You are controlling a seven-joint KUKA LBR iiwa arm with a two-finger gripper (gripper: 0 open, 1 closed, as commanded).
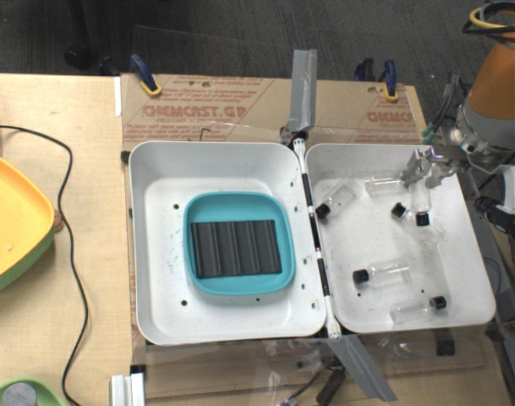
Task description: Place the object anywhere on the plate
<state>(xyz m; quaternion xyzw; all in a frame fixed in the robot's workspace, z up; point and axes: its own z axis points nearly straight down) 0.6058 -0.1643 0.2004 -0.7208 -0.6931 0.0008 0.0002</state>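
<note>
We see the gripper (424, 169) poised over the far right corner of the right bin (460, 311), close above one clear vial (420, 205) with a black cap; whether it grips anything we cannot tell. Several more such vials lie scattered loose in that bin, likely so any one can be picked. The teal plate (238, 210), with its dark ribbed insert, sits centred in the left bin (156, 311), well apart from the vials and awaiting one.
</note>
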